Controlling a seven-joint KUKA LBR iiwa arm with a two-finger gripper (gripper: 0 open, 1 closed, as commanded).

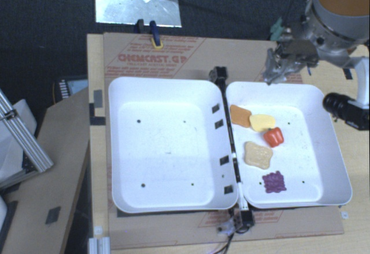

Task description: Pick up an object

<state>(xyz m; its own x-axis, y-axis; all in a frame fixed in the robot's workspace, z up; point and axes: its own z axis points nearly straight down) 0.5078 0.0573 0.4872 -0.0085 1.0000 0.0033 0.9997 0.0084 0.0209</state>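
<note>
Since any of the five small items may serve as the object, each is entered by place: all lie in the right bin (332, 154), clustered toward its left half. Orange slab (240, 116), nearest the divider; yellow piece (262, 122), touching or just beside it; red pepper-shaped piece (274, 137), just beside the yellow one; tan bread-like slice (258, 155), below these; purple grape-like cluster (274, 182), nearest the front wall and standing apart. All look like toy foods, judged light and stiff, probably smooth and apt to slip. The purple cluster, being isolated and knobbly, seems the easiest to take across its narrow width; the flat slices would need gripping by their edges. Left bin (115, 131): white, shallow, no contents entered. Gripper (281, 70): poised over the right bin's back rim, above the worktop (243, 50); whether open or closed cannot be told.
</note>
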